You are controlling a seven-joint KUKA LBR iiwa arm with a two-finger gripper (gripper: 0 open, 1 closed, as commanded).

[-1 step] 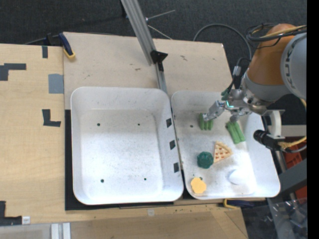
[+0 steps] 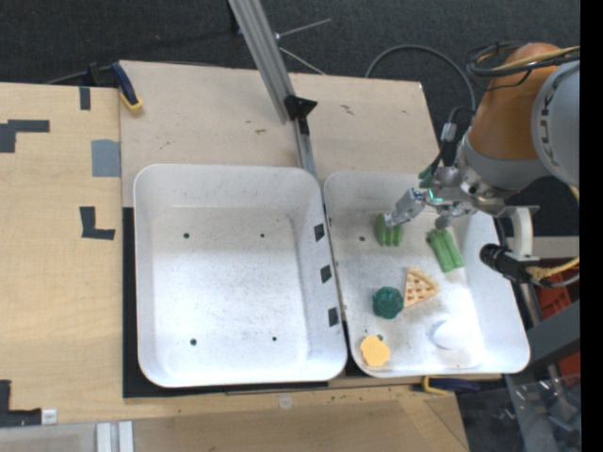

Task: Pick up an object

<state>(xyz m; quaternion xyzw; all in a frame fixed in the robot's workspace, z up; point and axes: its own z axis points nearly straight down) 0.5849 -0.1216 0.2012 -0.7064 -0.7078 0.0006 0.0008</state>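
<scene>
Leftmost, the pale wooden worktop carries a few dark tape marks and a grey patch, and a blue and yellow clamp sits at the back edge of the board behind the bins. Next comes the left bin, a shallow white tray with a speckled floor. A slanted metal rail runs down from the top of the view and ends at the rim where the two bins meet.

Beyond that seam lies the right bin, which has all the loose things in it. Near its front edge lies a yellow disc, and just behind that a dark green lump. Beside the lump, almost touching it, is an orange wedge (it looks like a toy pizza slice). A white round piece lies to the front right, hard to make out against the tray. Further back are two green blocks: one green block to the left and a second green block to the right, lying tilted.

The jaws hang over the back of the right bin, between the two green blocks and just above them. They appear spread apart, with one finger reaching toward the left block; nothing is seen held between them. The grey and orange arm comes in from the right, cables looping behind it over the dark floor.
</scene>
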